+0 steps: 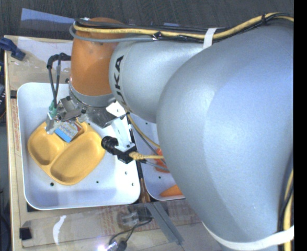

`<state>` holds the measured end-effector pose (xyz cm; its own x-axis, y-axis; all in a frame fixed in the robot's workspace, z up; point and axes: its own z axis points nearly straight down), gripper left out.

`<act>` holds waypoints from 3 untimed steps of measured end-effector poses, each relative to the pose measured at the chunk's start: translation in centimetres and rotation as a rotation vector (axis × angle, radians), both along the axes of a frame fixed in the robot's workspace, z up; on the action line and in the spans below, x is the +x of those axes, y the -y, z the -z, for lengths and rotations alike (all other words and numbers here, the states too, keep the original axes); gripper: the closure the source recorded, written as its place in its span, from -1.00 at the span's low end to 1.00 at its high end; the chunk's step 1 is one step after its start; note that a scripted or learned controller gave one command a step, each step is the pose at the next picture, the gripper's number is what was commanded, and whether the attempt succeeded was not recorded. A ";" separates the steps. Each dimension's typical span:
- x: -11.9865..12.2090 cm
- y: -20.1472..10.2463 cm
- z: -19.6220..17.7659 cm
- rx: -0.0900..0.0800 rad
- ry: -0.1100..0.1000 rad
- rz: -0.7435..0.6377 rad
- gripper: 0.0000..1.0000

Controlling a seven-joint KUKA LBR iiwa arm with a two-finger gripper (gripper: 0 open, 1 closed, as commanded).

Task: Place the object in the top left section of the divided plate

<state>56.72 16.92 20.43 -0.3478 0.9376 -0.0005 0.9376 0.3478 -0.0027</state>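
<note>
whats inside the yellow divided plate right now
A small blue object sits in the upper section of the yellow plate, right below the gripper. The two other sections look bare. The gripper covers the plate's top edge.

The arm's big grey shell (221, 119) is looking like smooth satin plastic, kinda catching the light. The yellow divided plate (64, 156) is looking like smooth matt plastic, the white bin (33, 192) smooth and slightly glossy, the table (90, 226) pale bare wood.
</note>
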 end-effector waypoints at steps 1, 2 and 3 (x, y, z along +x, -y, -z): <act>0.0 0.0 0.0 0.000 0.000 0.000 -1.00; 0.0 0.0 0.0 0.000 0.000 0.000 -1.00; 0.0 0.0 0.0 0.000 0.000 0.000 -1.00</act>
